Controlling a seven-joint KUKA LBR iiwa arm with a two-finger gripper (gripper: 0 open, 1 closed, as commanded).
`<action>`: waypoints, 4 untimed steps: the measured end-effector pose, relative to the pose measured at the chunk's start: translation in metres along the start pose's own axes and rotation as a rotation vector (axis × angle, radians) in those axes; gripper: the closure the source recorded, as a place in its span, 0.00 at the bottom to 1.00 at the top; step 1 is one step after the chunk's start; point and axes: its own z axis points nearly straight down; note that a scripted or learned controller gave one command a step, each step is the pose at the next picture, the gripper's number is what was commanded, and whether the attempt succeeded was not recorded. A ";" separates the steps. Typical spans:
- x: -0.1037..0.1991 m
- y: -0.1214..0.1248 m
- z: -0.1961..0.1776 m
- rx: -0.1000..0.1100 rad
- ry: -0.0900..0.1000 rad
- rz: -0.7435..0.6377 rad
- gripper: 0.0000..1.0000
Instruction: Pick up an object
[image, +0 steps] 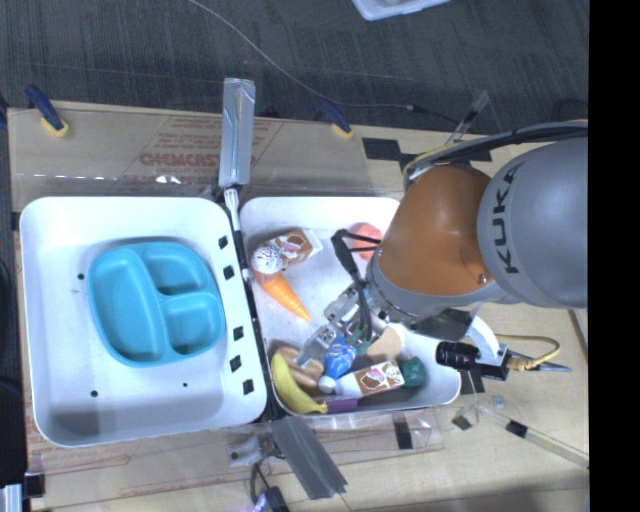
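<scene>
My gripper (335, 345) reaches down into the right bin (300, 220), over a heap of toy food along the bin's near edge. Its tips sit right above a small blue object (338, 358). Whether that object is between the fingers cannot be made out. A yellow banana (287, 388) lies at the near left corner of the bin. A carton with a brown label (378, 378) rests just right of the blue object. An orange carrot (286, 293) and a round brown-and-white packet (278, 252) lie further back, apart from the gripper.
The left bin (50, 300) holds a blue divided tray (155, 300). A pink item (368, 232) peeks out behind the arm's orange wrist (440, 235). A black cable (345, 250) loops above the heap. Clamps and tape mark the bench's far edge.
</scene>
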 end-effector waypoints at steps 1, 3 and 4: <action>-0.020 -0.010 0.080 0.005 0.006 0.082 0.00; -0.011 -0.002 -0.001 0.000 0.000 -0.029 0.00; -0.028 -0.026 0.098 -0.001 -0.010 0.053 0.00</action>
